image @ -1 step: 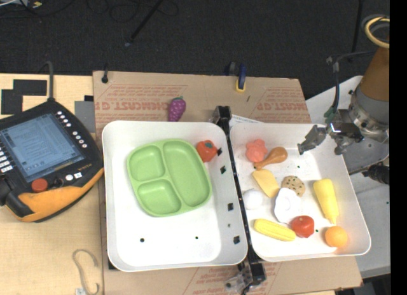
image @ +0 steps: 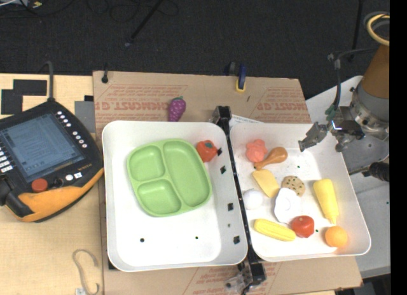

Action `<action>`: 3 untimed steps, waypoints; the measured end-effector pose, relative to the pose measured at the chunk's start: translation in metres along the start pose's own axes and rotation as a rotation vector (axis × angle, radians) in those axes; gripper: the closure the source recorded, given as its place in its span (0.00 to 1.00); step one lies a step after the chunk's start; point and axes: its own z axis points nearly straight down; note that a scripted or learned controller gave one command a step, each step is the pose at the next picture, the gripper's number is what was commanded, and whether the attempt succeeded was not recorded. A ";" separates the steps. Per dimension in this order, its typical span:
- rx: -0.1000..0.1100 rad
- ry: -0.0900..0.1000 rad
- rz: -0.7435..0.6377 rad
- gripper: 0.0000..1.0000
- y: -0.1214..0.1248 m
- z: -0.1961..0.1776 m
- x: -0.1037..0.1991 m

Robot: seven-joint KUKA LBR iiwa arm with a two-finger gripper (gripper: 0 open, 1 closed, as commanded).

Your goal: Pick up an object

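Several toys fill the right bin (image: 356, 240); the gripper (image: 324, 133) hovers at its far right, spread cannot tell; drumstick (image: 275, 156) looks light, stiff; grip its narrow end.

The arm (image: 375, 77) is cut off at the right edge — upper links unseen.

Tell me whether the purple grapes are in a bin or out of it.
Out. The purple grapes lie on the cardboard behind the left bin, beyond its far rim, touching neither bin.
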 end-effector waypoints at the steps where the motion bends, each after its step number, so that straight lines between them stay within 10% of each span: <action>1: 0.005 0.001 -0.002 0.00 -0.002 0.062 0.009; 3: 0.001 0.000 0.000 0.00 -0.003 0.158 0.011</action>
